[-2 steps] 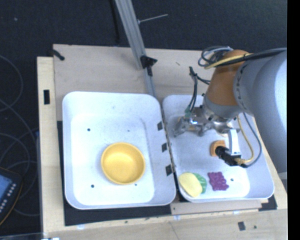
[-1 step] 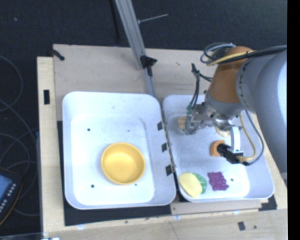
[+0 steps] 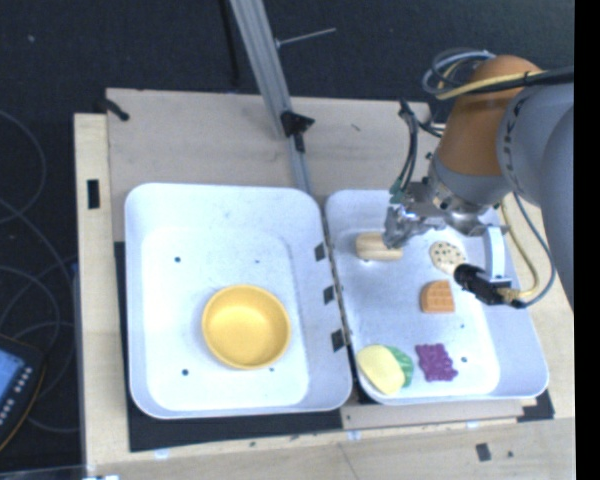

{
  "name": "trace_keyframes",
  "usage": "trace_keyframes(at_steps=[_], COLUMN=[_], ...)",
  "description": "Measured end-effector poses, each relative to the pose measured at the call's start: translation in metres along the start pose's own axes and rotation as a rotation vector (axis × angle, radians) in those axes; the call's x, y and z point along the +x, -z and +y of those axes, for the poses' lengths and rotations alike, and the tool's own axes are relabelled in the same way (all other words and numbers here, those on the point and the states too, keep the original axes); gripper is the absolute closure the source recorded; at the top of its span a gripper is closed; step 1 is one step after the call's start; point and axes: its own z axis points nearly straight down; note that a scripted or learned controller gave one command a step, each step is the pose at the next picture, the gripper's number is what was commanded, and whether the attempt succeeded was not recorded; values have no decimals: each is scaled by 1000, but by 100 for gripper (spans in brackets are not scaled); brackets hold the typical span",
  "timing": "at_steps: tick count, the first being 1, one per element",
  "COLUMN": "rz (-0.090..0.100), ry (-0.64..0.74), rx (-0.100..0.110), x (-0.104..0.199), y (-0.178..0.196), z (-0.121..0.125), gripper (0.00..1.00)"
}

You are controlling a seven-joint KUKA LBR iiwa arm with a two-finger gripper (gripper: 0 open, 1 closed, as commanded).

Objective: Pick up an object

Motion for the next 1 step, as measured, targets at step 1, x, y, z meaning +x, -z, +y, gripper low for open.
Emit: trace_keyframes(at_steps=[1], rz=[0], ry=[3], rx=[2], x=[-3], y=[44], z=[5], gripper=[100])
